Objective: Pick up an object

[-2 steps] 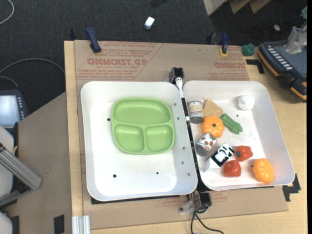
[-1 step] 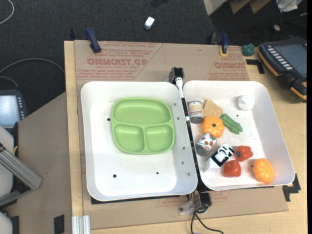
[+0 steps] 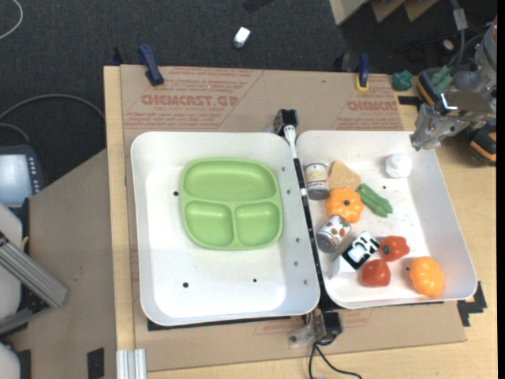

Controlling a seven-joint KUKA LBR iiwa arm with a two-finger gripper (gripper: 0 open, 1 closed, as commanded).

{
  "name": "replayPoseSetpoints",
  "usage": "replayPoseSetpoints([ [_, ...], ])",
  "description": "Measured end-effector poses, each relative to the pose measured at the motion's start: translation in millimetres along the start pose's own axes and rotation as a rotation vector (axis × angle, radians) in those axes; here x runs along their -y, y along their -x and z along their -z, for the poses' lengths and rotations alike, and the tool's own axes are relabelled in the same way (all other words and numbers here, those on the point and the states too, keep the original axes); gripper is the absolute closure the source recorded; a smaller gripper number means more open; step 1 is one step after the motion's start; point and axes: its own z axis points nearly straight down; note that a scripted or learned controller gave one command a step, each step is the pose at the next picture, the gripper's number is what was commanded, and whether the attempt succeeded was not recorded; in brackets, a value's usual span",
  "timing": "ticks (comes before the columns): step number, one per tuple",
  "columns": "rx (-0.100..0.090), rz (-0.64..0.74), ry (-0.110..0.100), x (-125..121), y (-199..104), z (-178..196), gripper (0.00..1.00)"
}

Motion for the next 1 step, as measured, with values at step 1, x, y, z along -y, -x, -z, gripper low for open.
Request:
replayPoseSetpoints([
  [1, 0.001, -0.002, 0.001, 27.1, 37.2, -253.6, 1.00],
])
